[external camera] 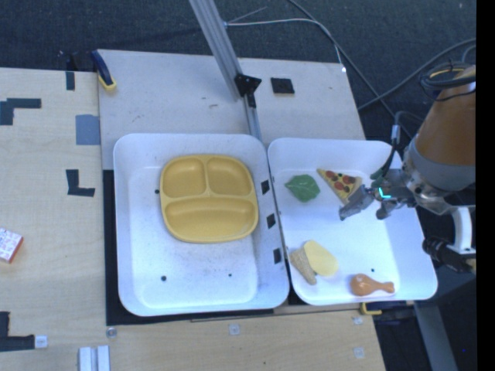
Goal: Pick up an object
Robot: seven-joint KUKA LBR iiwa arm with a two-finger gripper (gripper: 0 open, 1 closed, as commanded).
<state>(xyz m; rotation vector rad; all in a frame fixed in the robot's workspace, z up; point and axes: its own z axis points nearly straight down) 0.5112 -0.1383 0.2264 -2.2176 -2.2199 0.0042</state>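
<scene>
Camera view looks down on a pale surface that carries two white bins side by side. The left bin holds a yellow divided plate, which lies flat near the bin's upper middle. The right bin holds several toy foods: a green leaf near its upper left, a pizza slice just right of the leaf, a yellow piece with a tan piece touching its left side lower down, and an orange drumstick near the bottom edge. The arm reaches in from the right, and its pincer hangs over the right bin, just below and right of the pizza slice. Its two fingers are spread apart, one close to the slice's lower tip, the other further right, and nothing sits between them. The other foods lie well apart from it.
</scene>
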